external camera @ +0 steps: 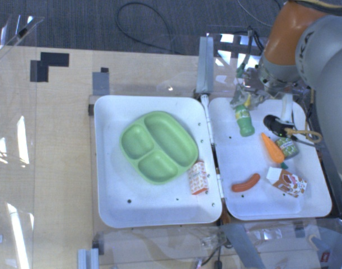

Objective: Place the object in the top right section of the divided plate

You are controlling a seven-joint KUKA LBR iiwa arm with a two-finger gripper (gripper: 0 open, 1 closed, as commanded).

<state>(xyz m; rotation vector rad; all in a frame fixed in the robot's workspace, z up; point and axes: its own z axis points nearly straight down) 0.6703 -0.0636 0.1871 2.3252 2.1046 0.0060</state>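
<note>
You're looking at a robotics lab: a pale wood worktop (47, 167) with two white bins (109, 206) bolted in metal brackets, clear guard panels (14, 150), loose cables (143, 21) on grey carpet

The grey KUKA arm (322, 43) reaches in from the right of the camera view, its bulky rounded link filling the upper right corner. The orange band (285, 29) above the wrist tilts down and to the left. Below it, the gripper (246, 94) points downward at the far end of the arm, cables trailing behind its wrist.
</note>
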